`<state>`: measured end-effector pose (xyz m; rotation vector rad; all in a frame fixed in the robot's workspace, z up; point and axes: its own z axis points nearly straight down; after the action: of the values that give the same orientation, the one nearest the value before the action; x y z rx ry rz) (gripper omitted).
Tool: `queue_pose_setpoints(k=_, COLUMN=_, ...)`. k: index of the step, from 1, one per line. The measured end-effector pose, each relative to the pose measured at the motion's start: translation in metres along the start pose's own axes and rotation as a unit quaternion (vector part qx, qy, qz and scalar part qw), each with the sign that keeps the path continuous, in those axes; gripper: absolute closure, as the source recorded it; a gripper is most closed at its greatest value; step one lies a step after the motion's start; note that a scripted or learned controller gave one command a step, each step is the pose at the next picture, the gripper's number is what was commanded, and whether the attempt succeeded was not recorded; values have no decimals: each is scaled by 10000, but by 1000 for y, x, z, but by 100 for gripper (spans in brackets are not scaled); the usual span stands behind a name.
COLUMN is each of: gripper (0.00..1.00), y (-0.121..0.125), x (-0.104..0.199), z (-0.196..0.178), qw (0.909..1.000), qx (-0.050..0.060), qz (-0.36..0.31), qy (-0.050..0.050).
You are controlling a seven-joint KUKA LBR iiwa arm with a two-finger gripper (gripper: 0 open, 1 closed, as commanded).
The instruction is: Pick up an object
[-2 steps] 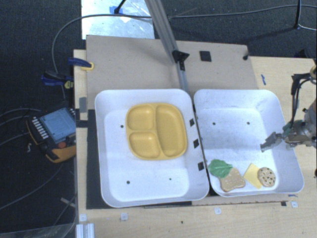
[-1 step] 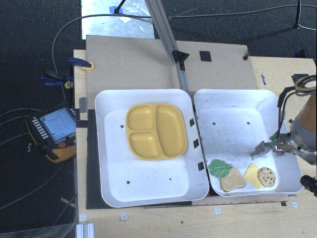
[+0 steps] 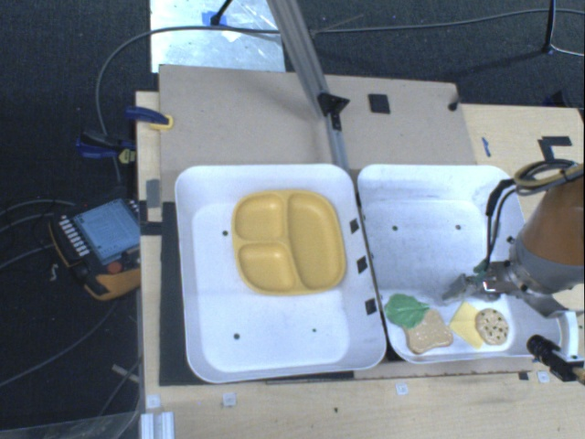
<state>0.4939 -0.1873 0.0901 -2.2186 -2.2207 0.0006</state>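
Several small food toys lie along the front of the right bin (image 3: 430, 199): a green leaf (image 3: 406, 310), a tan toast slice (image 3: 428, 335), a yellow cheese wedge (image 3: 465, 323) and a round cookie (image 3: 492, 326). My gripper (image 3: 464, 287) hangs low over the right bin's right side, just above and behind the cheese wedge. Its grey tip points left, and the arm's orange band (image 3: 553, 231) sits behind it. Nothing shows between its tips.
The left bin (image 3: 201, 273) holds a yellow divided plate (image 3: 288, 241). A grey pole (image 3: 306, 58) slants down to the seam between the bins. Black clips sit along that seam. Cables and a blue device (image 3: 102, 231) lie off the bench to the left.
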Motion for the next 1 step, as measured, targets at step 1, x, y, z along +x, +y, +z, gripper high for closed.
queue_pose_setpoints(k=1, gripper=100, y=1, x=-1, z=-13, qw=10000, qx=-21, qz=6, qy=-12)
